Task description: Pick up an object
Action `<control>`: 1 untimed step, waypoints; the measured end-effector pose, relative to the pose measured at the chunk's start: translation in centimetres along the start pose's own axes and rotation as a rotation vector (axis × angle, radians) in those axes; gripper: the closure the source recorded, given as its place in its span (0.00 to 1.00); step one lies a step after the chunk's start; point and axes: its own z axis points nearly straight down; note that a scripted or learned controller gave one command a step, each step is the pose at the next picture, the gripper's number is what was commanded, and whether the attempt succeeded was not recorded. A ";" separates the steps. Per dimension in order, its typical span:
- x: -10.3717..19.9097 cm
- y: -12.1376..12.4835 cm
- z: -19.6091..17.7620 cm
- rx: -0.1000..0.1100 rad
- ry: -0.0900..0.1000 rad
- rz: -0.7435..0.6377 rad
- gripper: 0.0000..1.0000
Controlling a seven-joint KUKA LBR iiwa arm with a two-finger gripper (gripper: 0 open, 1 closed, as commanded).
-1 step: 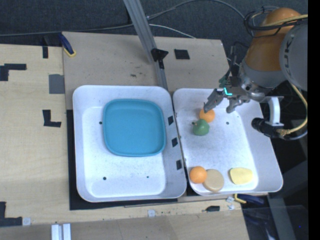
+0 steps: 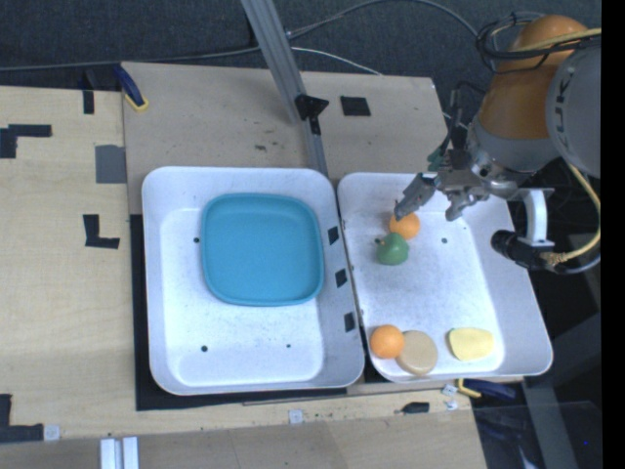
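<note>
- Nearest the camera, a pale wooden bench (image 2: 59, 291) runs along the bottom edge, marked with scraps of black tape.
- The left bin (image 2: 171, 360) sits on a dark mat; a blue plate (image 2: 262, 248) lies flat in its far half, with speckled white floor showing around it.
- The right bin (image 2: 522, 350) touches the left one along a seam fitted with small black clips.
- Along the right bin's near wall sit three things in a row: an orange ball (image 2: 387, 341), a tan disc (image 2: 419, 351) touching it, and a yellow piece (image 2: 471, 343) a little apart.
- Farther in, a green piece (image 2: 393, 251) lies on the bin floor, with an orange piece (image 2: 404, 227) touching it on the far side.
- The gripper (image 2: 433, 201) hangs over the far part of the right bin, fingers spread apart with nothing between them; its left fingertip (image 2: 402, 207) is just beside the orange piece.
- Behind it are the grey wrist and orange band (image 2: 518, 96), with cables looping around.
- A grey metal post (image 2: 278, 47) slants up from between the bins' far ends.
- Beyond the bench, dark carpet (image 2: 146, 8) is crossed by thin cables.
</note>
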 end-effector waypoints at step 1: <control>0.6 -0.1 4.4 0.004 0.000 0.000 0.00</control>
